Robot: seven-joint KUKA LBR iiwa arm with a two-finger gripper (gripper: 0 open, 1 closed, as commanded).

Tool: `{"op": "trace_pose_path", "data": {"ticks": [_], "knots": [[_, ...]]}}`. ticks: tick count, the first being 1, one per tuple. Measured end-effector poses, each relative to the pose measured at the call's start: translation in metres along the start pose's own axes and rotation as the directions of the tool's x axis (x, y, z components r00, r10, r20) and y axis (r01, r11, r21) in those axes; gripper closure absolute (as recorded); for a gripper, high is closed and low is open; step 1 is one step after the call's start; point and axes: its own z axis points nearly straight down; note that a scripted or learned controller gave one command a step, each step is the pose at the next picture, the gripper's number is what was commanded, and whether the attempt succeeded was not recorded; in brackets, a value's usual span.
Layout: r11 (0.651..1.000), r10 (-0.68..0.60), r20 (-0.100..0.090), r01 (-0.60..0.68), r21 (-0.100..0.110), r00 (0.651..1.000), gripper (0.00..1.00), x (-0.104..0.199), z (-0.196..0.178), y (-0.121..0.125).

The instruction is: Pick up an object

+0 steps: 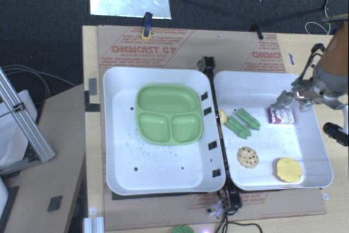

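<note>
In the right bin (311,142), a small white and purple packet (281,115) lies near the far right. My gripper (293,103) hovers just above and behind it, its fingers spread open with nothing between them. Two green pods (243,122) rest side by side left of the packet. Toward the front edge are a chocolate-chip cookie (247,157) and a round yellow piece (288,170). A tiny yellow bit (222,117) sits against the bin's left wall.
The left bin (117,139) holds a green divided plate (168,114). A black divider with clips (212,117) runs between the bins. The arm's grey body (334,71) comes in over the right bin's far right corner.
</note>
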Motion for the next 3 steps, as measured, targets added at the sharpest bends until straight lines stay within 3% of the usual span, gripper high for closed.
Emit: {"op": "trace_pose_path", "data": {"ticks": [1,2,3], "knots": [[1.000,-0.005,0.004,0.005,-0.005,1.000,0.00,0.001,0.060,0.007],[1.000,-0.006,0.005,0.006,-0.021,1.000,1.00,0.001,0.042,0.012],[1.000,-0.015,-0.004,0.015,-0.010,1.000,1.00,0.086,-0.050,0.028]]}}
